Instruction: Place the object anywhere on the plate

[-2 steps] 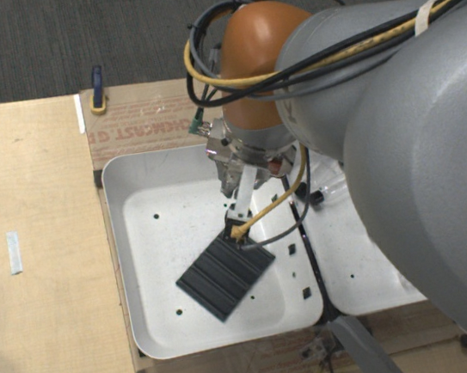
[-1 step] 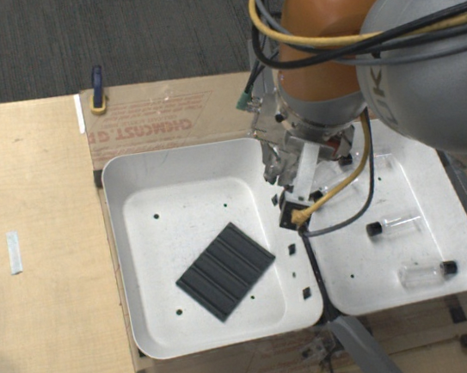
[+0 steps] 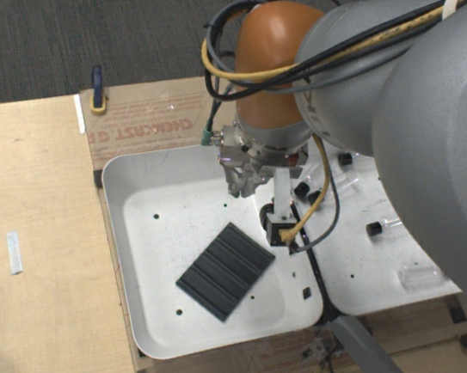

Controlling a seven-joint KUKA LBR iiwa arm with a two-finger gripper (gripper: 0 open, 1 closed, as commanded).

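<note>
A dark ribbed rectangular plate (image 3: 226,271) lies flat and turned at an angle in the left white bin (image 3: 137,265), towards its front. My gripper (image 3: 244,178) hangs over the back right part of that bin, above and to the right of the plate and apart from it. Seen from above, the wrist body hides what is under it. A small black piece (image 3: 374,228) lies in the right bin (image 3: 360,279), and another small black piece (image 3: 303,189) sits close to the cables by the wrist.
The large grey arm covers most of the right bin. A clear plastic item (image 3: 421,275) lies near that bin's front. Yellow and black cables (image 3: 296,228) dangle over the wall between the bins. A blue clamp (image 3: 98,87) holds cardboard behind the left bin.
</note>
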